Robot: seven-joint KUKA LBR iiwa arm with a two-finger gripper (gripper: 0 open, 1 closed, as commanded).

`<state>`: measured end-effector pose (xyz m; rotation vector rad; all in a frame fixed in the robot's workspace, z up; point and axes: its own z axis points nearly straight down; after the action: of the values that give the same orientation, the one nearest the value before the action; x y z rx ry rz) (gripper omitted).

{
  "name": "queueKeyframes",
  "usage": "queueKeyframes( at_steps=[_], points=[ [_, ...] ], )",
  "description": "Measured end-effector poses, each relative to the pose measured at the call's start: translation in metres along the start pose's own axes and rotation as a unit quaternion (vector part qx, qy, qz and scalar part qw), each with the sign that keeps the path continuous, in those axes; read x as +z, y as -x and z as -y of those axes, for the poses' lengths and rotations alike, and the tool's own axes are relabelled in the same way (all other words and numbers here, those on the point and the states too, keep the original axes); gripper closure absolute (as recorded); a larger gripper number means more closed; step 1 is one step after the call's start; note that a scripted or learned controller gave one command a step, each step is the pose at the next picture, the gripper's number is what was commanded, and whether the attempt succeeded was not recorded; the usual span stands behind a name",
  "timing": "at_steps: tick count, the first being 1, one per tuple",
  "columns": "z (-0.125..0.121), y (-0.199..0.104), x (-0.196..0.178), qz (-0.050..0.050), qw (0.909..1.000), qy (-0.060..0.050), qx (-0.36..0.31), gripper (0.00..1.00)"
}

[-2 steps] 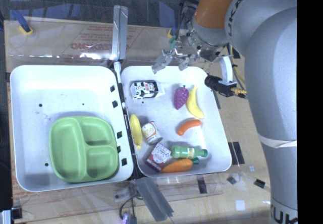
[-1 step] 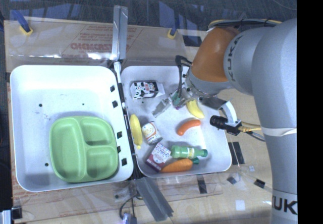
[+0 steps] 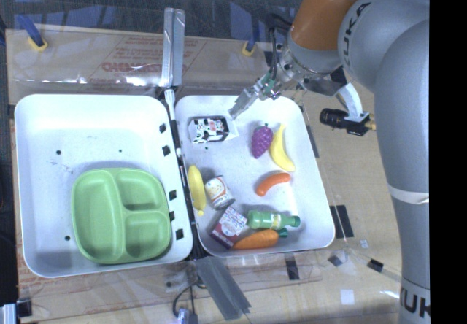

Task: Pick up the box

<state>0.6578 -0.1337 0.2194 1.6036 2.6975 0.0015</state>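
The grey arm enters from the right side of the frame, its orange band at the upper right, and reaches down toward the upper part of the right bin (image 3: pixel 310 162). The end effector (image 3: pixel 239 107) hangs slanted over that bin's upper left corner, its tip just beside the upper right corner of the box; whether it touches the box cannot be told. Whether it is spread or pressed together cannot be told either, since it shows as a single thin slanted shape. Nothing is visibly pinched in it.

The box (image 3: pixel 209 130), a small carton with a black-and-white cow pattern, lies flat on the floor of the right bin near its upper left corner.

To the right of the box lie a purple bunch of grapes (image 3: pixel 262 140) and a yellow banana (image 3: pixel 281 149), side by side and touching. Below them is an orange sausage-shaped piece (image 3: pixel 272 183). Along the bin's left wall lies a yellow corn-like piece (image 3: pixel 196 187), with a small can (image 3: pixel 217 192) just beside it. At the lower edge lie a red-and-white packet (image 3: pixel 229 226), a green bottle (image 3: pixel 272 221) and an orange carrot (image 3: pixel 256 240), crowded together.

The left bin (image 3: pixel 44 140) holds a green divided tray (image 3: pixel 121 214) in its lower half. Both bins sit on the bench (image 3: pixel 350 198).
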Motion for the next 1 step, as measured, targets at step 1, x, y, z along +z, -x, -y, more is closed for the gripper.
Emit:
queueKeyframes(
  at_steps=[1],
  points=[
    [0.0658, -0.0359, 0.1278, -0.002, 0.9970, -0.002, -0.078, 0.00]
  ],
)
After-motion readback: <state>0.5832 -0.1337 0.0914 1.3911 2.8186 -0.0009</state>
